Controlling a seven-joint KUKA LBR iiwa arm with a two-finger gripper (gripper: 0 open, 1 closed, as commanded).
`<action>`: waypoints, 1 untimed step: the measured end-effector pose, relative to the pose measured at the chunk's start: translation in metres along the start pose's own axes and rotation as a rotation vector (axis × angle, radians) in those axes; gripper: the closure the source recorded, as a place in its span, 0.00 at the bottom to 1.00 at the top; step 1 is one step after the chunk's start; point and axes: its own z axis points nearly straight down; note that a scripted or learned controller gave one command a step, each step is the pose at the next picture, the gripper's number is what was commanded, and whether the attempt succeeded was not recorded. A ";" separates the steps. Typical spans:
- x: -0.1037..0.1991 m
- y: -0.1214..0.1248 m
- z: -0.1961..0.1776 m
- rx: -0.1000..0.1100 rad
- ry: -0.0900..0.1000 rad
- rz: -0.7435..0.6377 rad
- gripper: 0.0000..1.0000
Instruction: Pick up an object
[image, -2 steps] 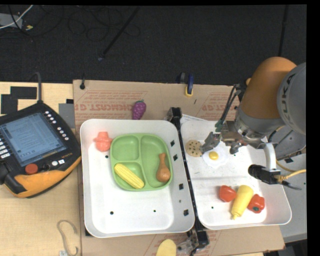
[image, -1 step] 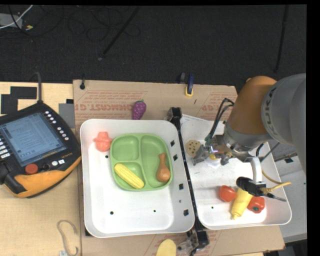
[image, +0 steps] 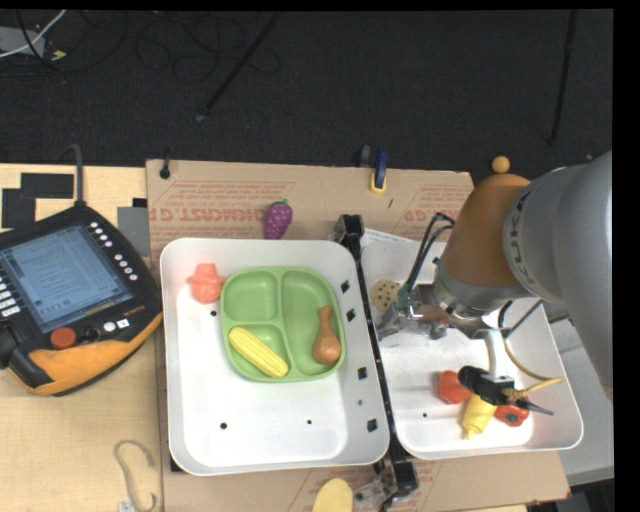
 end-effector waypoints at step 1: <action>-0.001 0.000 -0.011 0.002 0.003 0.005 1.00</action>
